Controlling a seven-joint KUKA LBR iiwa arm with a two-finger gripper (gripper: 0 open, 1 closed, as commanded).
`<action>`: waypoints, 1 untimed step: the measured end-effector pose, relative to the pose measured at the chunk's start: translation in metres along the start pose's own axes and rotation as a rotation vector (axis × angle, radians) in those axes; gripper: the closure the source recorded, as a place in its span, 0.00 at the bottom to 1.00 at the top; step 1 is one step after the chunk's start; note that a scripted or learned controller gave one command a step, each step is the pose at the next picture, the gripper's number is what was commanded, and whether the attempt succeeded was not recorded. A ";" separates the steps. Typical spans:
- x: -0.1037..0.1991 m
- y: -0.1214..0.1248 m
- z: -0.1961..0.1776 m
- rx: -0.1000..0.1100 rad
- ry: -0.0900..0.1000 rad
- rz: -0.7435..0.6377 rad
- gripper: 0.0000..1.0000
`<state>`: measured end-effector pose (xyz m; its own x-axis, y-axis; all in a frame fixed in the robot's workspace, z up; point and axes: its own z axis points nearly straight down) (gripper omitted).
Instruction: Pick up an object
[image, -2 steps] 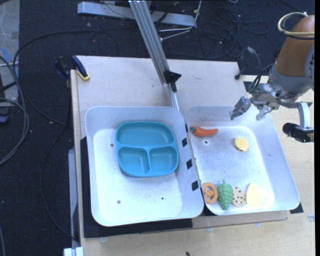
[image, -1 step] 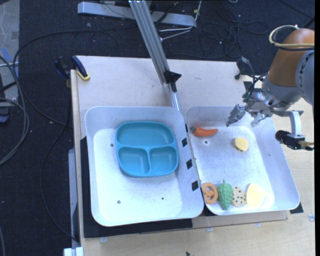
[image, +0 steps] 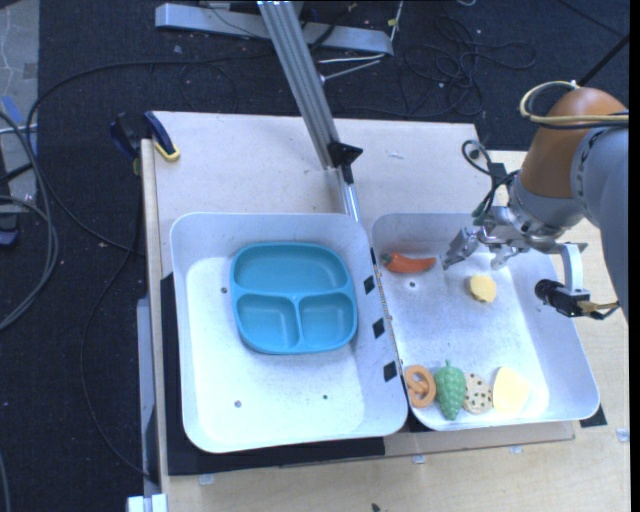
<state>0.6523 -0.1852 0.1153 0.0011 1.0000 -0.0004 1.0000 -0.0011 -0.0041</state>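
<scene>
While the arm (image: 580, 160) reaches in from the right, we see the gripper (image: 480, 250) spread wide and holding nothing, poised over the right bin (image: 550, 340). An orange sausage-shaped piece (image: 410, 263) lies just left of it, and a small yellow piece (image: 483, 289) just below. Along the near edge we spot a pretzel (image: 419, 384), green grapes (image: 451, 389), a cookie (image: 477, 394) and a yellow slice (image: 510, 390). The left bin (image: 200, 400) carries a blue divided tray (image: 294, 297).

Blue divided tray (image: 294, 297) in left bin (image: 200, 330).
</scene>
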 end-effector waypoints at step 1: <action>0.001 0.000 0.024 -0.003 -0.001 -0.002 0.00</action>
<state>0.6524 -0.1845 0.0912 -0.0012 1.0000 -0.0011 1.0000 0.0012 -0.0010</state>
